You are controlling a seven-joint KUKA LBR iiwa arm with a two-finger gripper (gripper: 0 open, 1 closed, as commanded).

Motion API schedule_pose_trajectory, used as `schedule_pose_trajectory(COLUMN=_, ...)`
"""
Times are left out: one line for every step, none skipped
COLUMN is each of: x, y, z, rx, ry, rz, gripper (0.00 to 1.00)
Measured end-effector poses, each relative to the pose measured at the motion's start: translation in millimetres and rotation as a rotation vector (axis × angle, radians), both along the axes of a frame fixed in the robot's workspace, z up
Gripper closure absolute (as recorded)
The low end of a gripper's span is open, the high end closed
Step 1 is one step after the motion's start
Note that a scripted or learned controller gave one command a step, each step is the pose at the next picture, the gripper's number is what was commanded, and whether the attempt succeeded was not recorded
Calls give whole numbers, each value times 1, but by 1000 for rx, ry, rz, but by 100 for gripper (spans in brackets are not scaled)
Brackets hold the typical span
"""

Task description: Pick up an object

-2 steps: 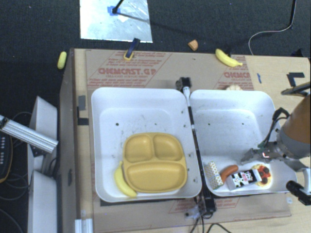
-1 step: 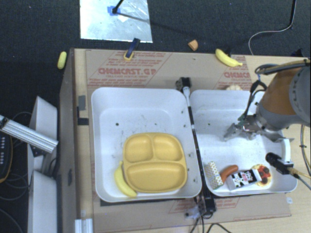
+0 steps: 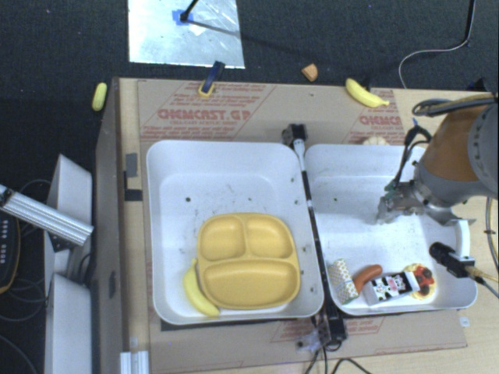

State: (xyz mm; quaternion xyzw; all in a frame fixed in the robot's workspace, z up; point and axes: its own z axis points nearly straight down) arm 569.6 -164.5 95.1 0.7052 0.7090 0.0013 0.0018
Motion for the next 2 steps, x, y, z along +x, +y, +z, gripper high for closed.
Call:
schedule_pose_trajectory(x=29, y=-14, z=30, rx=-1, ry=1, rz=-1, gripper=100)
schedule_pose_trajectory(x=30, y=-14, z=41, rx=-2, ry=-1, rz=4, gripper=100)
